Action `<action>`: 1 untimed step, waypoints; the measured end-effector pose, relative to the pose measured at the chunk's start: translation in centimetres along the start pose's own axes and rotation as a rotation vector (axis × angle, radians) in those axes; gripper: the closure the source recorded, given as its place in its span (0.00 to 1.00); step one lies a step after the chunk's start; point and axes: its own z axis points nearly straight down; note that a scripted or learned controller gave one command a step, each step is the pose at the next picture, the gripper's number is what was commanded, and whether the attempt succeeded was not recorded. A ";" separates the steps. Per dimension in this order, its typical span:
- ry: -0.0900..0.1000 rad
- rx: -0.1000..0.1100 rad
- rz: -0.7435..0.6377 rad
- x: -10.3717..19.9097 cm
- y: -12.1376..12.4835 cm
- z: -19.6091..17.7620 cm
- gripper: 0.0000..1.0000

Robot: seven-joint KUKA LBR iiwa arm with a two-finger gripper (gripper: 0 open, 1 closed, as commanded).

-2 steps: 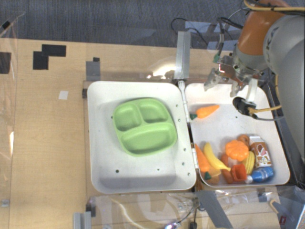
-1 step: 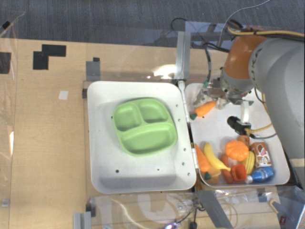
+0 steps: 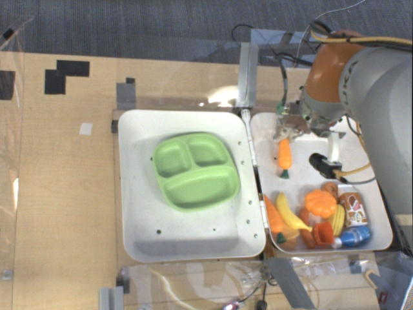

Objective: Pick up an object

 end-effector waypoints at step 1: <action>-0.002 0.009 0.012 4.6 -1.6 -11.3 1.00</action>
